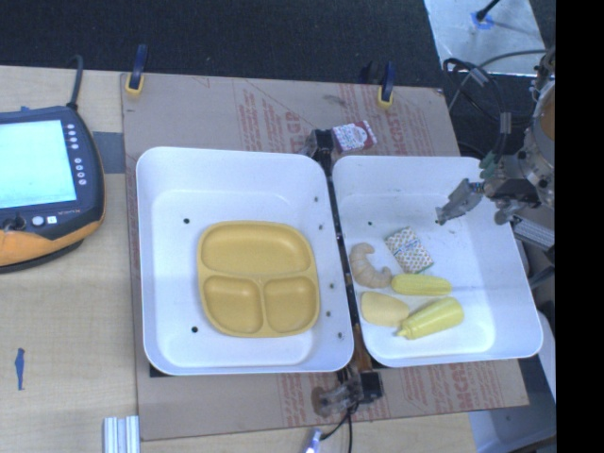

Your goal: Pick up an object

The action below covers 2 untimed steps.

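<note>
Your grey two-finger gripper (pixel 455 206) hangs spread and empty over the right white bin (pixel 491 281), apart from the yellow plastic squeeze bottle (pixel 432 318) and its neighbours, so nothing is picked yet.

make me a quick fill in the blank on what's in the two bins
The yellow divided tray lies in the ____ bin. The tray has ____ compartments. The yellow bottle lies in the ____ bin. The claw hangs over the ____ bin.

Missing words: left; three; right; right
</note>
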Available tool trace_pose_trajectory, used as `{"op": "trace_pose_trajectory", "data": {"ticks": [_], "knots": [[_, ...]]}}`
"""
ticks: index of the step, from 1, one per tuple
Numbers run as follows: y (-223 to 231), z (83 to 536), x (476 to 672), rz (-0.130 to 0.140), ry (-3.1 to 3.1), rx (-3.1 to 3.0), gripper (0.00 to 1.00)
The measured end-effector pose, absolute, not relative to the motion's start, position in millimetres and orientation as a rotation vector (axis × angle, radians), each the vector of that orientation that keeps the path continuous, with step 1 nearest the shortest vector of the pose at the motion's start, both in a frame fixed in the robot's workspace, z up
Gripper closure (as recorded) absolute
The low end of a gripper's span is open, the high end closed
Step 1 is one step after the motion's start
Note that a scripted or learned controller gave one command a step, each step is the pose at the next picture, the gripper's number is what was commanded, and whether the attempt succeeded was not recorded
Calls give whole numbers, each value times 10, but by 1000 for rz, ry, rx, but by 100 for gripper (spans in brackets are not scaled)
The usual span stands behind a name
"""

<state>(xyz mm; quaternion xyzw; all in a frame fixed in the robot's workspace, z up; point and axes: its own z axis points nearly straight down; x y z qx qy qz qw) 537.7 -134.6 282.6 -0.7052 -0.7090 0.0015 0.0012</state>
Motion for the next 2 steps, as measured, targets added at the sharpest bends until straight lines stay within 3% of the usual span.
{"op": "trace_pose_trajectory", "data": {"ticks": [1, 2], "knots": [[-1425, 1783, 5306, 8, -2224, -2214, 0], [-1114, 936, 5829, 4, -2230, -2213, 0]]}}
